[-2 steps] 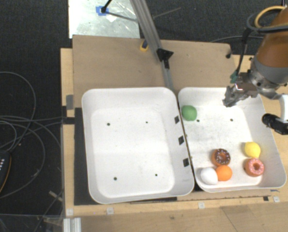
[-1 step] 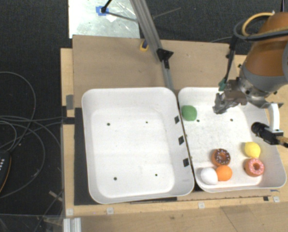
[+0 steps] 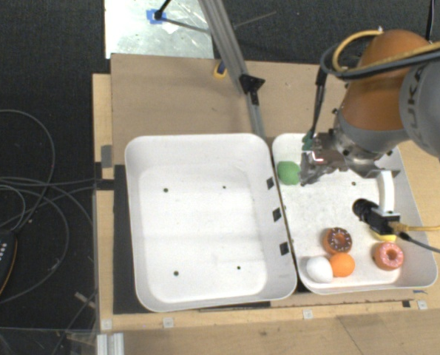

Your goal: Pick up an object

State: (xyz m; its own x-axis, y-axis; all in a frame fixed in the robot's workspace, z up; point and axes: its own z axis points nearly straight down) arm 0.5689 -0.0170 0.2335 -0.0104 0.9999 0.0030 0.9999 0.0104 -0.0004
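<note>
Gripper (image 3: 309,170) low in right bin (image 3: 427,272), near its upper left corner, just beside green ball (image 3: 288,172); whether closed or spread, cannot tell. Likely lining up grasp. Two doughnuts (image 3: 337,239), orange ball (image 3: 342,265), white egg (image 3: 319,269) cluster along near edge.

The grey arm (image 3: 427,102) entered from the right edge of the frame and bent toward the centre. Its orange band (image 3: 378,76) bulged in the upper right, just above the wrist (image 3: 356,150). The wrist pointed down and to the left, and the gripper (image 3: 308,170) hung below it, right of centre, its dark tip angled toward the lower left.
</note>
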